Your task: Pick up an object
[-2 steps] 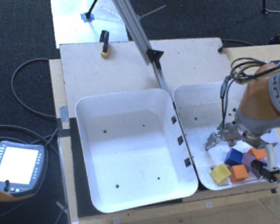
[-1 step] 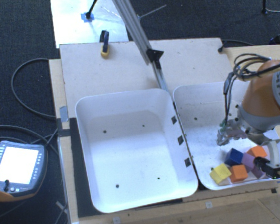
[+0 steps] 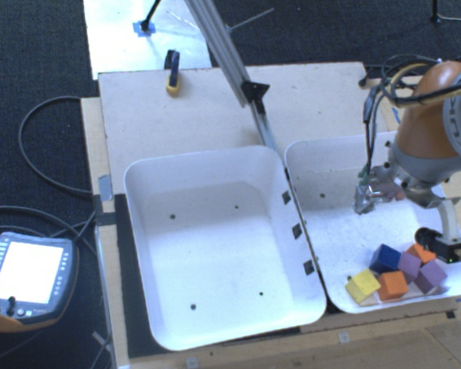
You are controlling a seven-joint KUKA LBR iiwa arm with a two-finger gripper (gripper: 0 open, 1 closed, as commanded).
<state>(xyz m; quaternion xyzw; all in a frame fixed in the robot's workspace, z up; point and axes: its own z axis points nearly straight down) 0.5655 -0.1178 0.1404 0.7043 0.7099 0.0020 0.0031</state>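
I saw the gripper [image 3: 366,200] hanging above the right bin [image 3: 327,169], nothing visibly in it; how wide its jaws stood I could not tell. From it, the blue cube [image 3: 385,257] lay nearest, toward the bin's front edge, among other cubes.

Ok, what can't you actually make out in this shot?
- Gripper: small and blurred; open or shut unclear.
- Purple block and the orange block behind it: partly hidden by the black cable piece.
- Blue block: lower part hidden by neighbouring blocks.
- Arm: cut off by the right edge.
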